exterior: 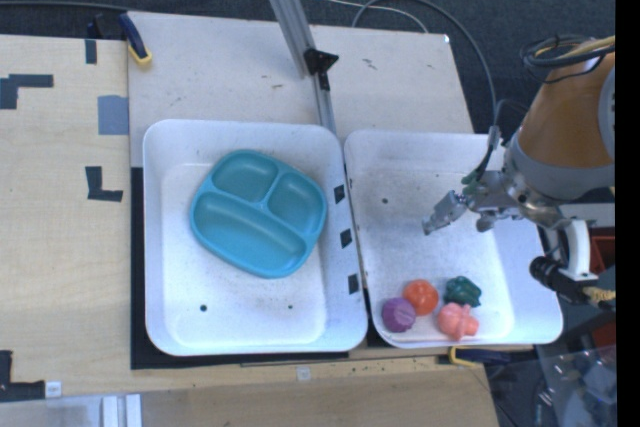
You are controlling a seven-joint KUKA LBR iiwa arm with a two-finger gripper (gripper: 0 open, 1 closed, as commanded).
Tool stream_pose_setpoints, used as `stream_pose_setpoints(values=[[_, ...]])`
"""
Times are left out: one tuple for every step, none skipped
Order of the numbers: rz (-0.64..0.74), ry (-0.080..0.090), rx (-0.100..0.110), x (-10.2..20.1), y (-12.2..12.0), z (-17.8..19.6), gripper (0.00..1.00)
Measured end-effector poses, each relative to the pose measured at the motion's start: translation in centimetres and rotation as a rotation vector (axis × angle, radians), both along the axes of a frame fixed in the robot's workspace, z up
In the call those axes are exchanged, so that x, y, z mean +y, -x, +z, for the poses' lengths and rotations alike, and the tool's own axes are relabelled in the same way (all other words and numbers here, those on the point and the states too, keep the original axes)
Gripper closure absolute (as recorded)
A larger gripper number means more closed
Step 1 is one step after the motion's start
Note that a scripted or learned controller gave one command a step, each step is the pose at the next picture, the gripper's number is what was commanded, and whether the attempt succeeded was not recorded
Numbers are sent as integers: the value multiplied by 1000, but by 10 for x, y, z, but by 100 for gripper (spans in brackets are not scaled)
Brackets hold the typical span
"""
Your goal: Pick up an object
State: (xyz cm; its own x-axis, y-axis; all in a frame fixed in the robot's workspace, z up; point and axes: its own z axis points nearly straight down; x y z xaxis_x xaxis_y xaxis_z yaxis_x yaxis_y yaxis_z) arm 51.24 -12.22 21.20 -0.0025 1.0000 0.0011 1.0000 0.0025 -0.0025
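Observation:
Several small toys lie at the front of the right bin: an orange one, a purple one, a pink one and a dark green one. My gripper hangs over the middle of this bin, above and behind the toys and apart from them. It is open and its fingers hold nothing. The grey and orange arm comes in from the right.
A blue divided plate lies in the left bin. A slanted metal pole runs from the top down to the ridge between the bins. A black cable loops behind the right bin.

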Motion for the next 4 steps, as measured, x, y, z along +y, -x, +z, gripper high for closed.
stream_pose_setpoints(values=[[0, 0, 0, 0, 0, 0, 0], [-2, 0, 6, 4, 5, -64, 0], [-2, -1, 6, 5, 7, -118, 0], [0, -1, 3, 5, 6, -105, 100]])
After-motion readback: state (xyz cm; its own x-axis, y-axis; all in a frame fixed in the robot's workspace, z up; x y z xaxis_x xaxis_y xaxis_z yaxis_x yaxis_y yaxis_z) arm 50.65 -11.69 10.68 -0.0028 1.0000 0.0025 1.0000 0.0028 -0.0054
